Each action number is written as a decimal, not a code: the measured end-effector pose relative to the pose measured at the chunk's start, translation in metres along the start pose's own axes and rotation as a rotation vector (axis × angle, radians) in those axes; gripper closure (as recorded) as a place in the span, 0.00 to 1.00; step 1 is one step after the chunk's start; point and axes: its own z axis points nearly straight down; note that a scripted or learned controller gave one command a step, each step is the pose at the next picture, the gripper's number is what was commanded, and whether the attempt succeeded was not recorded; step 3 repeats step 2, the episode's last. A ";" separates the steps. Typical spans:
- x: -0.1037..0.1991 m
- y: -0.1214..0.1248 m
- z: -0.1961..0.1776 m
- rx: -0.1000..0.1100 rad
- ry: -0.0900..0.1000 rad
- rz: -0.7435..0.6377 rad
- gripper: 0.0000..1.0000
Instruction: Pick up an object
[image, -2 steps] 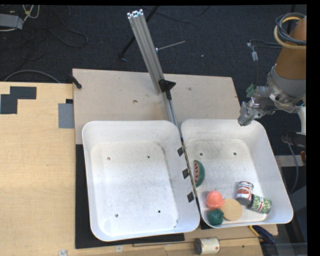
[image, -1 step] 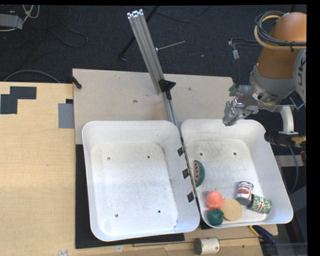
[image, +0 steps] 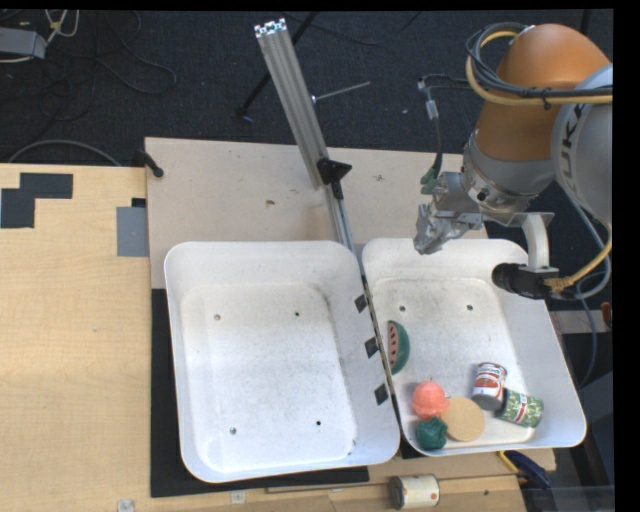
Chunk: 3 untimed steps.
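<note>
White bins: two shallow ones side by side on the desk, left bin (image: 200, 300) and right bin (image: 520, 330), touching along their inner rims.
Arm: grey, orange band (image: 545, 55) above the wrist, reaching in from the right edge of the desk.
Gripper: gripper (image: 432, 238) hangs over the far left corner of the right bin, at its back rim; nothing seen between its fingers; how far apart they stand, cannot tell, too small and dark.
Objects: all sit in the right bin, well apart from the gripper.
Watermelon slice: green and red slice (image: 397, 345) leaning at the right bin's left wall, about midway along it.
Red ball: pinkish-red round thing (image: 429, 398) near the front left corner of the right bin.
Green lump: dark green small thing (image: 431, 433) just in front of the red ball, at the front rim.
Tan disc: flat round tan piece (image: 464, 419) just beside the red ball and green lump, on their right.
Can: small red and white can (image: 489, 383) near the front edge, to the right of the tan disc.
Green bottle: green labelled piece (image: 520, 407) lying on its side, touching or just beside the can.
Rail: aluminium rail (image: 300, 120) slanting from the back of the desk down to where the bins meet.
Desk front: small cylinder (image: 414, 491) lying at the desk's front edge, below the right bin.
</note>
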 end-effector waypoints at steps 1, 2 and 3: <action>0.056 0.003 0.019 0.002 0.001 -0.002 1.00; 0.104 -0.014 0.031 0.003 0.000 -0.002 1.00; 0.104 -0.014 0.031 0.003 0.000 -0.002 1.00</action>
